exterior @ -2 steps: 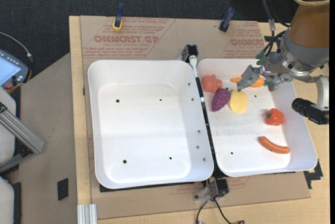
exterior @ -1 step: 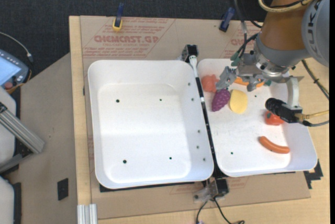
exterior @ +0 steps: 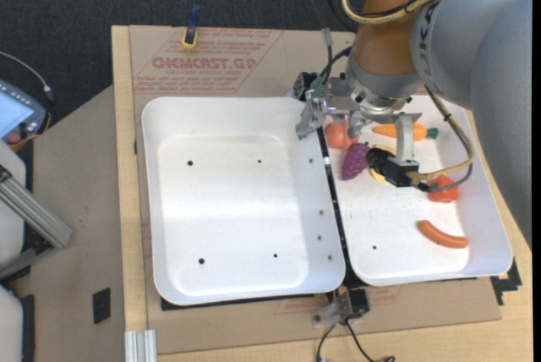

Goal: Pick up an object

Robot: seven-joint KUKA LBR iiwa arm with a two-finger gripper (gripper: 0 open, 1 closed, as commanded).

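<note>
Overhead, the grey arm (exterior: 473, 39) with its orange band comes in from the view's right and ends in the gripper (exterior: 355, 125), which is low over the far corner of the right bin (exterior: 397, 263), close to the rim where the two bins meet. Whether the gripper is released or clenched cannot be told from this angle, and nothing can be seen grasped in it. Beneath both bins lies a printed cardboard sheet (exterior: 211, 60), reaching past the gripper toward the far edge of the bench. The left bin (exterior: 169, 208) sits across the shared rim from the gripper, on the view's left. A salmon-pink piece (exterior: 337, 135) lies just beside the gripper on that rim side. A purple piece (exterior: 355, 159) lies just nearer the camera than the gripper. An orange carrot-like piece (exterior: 387, 131) lies close on the gripper's other side. An orange-red sausage shape (exterior: 441, 234) lies well apart, toward the near right corner. A red-orange piece (exterior: 445, 192) lies between that sausage shape and the gripper. A small teal bit (exterior: 433, 133) lies beyond the carrot-like piece
</note>
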